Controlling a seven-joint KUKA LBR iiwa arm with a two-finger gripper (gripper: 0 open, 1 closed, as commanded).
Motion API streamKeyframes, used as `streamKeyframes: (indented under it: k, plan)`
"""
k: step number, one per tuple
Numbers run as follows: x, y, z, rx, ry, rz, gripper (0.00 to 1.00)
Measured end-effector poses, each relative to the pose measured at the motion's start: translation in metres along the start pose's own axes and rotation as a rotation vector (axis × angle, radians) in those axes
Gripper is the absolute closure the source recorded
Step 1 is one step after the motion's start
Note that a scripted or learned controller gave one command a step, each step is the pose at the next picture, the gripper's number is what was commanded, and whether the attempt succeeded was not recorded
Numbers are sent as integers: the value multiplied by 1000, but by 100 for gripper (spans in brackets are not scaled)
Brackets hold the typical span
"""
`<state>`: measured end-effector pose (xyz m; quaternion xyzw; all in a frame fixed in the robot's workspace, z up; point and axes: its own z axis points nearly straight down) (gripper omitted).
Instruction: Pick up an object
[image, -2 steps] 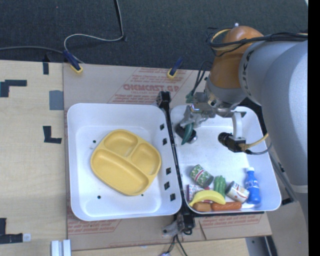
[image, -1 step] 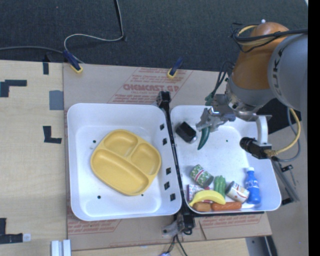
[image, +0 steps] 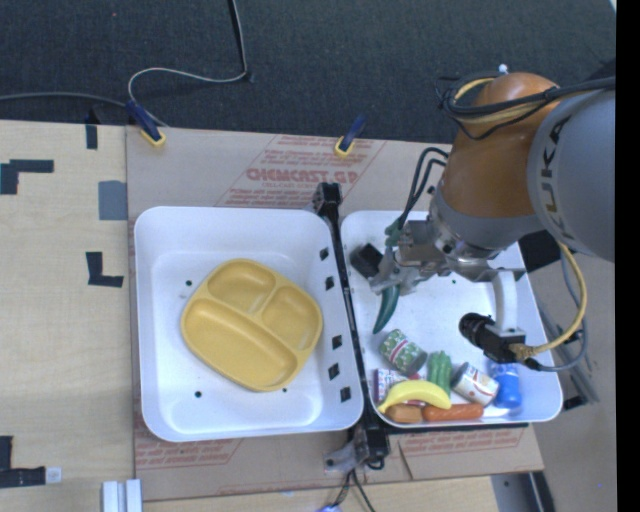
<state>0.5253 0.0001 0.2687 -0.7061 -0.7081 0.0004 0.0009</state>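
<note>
The claw (image: 392, 283) hangs over the right bin (image: 545, 400), pinching a long green thing (image: 385, 310) above a pile of toy food (image: 440, 385).

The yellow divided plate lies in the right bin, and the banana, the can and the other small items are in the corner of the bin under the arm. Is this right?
Not quite. The camera view shows the yellow divided plate in the left bin, not the right one. The rest stands: the banana, the can and the other small items lie in the near corner of the right bin, under the arm.

Glossy yellow plastic tray (image: 252, 323), smooth white plastic bins (image: 160, 300), matt cardboard sheet (image: 230, 170).
</note>
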Motion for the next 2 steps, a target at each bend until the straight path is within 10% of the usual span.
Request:
streamKeyframes:
  k: [1, 2]
  plan:
    - [1, 41, 13, 0, -2, 1, 100]
    - [40, -12, 8, -1, -1, 0, 100]
